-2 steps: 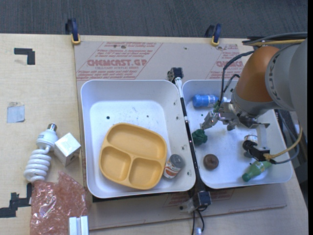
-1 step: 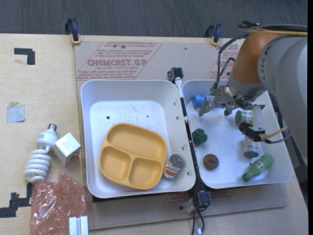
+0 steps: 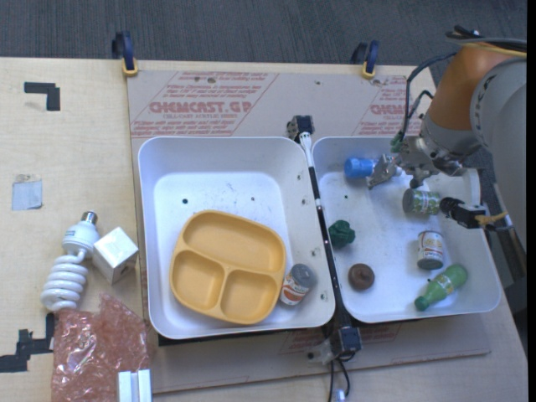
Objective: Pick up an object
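Observation:
The right bin [image 3: 381, 304] holds a blue cup [image 3: 358, 168] at its back, a dark green lump [image 3: 341, 233], a brown ring-shaped piece [image 3: 361, 275], a small can [image 3: 430, 249], a green bottle [image 3: 441, 286] and a greenish jar [image 3: 421, 201]. My gripper [image 3: 392, 170] hangs low over the back of this bin, just right of the blue cup and up-left of the jar. The wrist hides part of it, and I see nothing clearly held.
The left bin [image 3: 159, 224] holds a yellow divided plate [image 3: 228, 266] and a small tin [image 3: 297, 284] at its right wall. A light bulb [image 3: 69, 266], a white cube [image 3: 115, 253] and pink wrap [image 3: 96, 350] lie on the bench to the left.

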`<move>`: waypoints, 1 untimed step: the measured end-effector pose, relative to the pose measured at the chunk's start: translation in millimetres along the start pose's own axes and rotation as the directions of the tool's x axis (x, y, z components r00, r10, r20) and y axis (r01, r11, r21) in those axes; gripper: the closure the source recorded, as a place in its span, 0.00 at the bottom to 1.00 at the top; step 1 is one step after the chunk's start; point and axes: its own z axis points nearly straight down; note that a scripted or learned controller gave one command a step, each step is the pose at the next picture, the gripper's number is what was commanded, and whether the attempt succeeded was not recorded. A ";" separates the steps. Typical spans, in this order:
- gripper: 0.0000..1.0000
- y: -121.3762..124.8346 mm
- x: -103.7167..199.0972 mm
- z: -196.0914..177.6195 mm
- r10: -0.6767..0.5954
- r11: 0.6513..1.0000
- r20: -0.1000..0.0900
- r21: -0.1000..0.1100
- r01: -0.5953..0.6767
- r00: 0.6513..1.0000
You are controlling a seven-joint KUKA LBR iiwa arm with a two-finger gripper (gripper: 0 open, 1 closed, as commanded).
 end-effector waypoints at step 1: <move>0.00 -39.6 52.6 -0.5 0.000 1.000 -0.001 -0.005 0.000 1.000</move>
